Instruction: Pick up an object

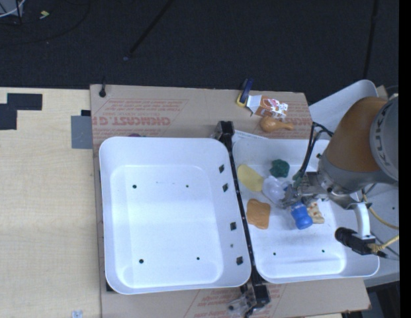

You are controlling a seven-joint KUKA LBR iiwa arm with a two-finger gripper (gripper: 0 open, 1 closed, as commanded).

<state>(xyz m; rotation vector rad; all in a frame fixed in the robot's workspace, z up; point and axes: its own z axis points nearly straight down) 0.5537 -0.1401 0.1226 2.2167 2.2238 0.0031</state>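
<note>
The right bin (304, 270) holds several small things: a yellow piece (250, 176), a dark green piece (279, 167), a clear plastic piece (274, 189), an orange block (259, 213), a blue cylinder-like piece (301, 216) and a small tan piece (316, 212). My gripper (295, 195) is low inside this bin, reaching in from the right. It sits between the clear piece and the blue piece, just above the blue one. The arm's wrist hides the bin's right side.
The left bin (165, 142) lies beside the right one, with a black divider (235, 197) between them. On the cardboard behind the right bin lie an orange toy (274, 124), a small packet (272, 105) and a blue-yellow clip (245, 93).
</note>
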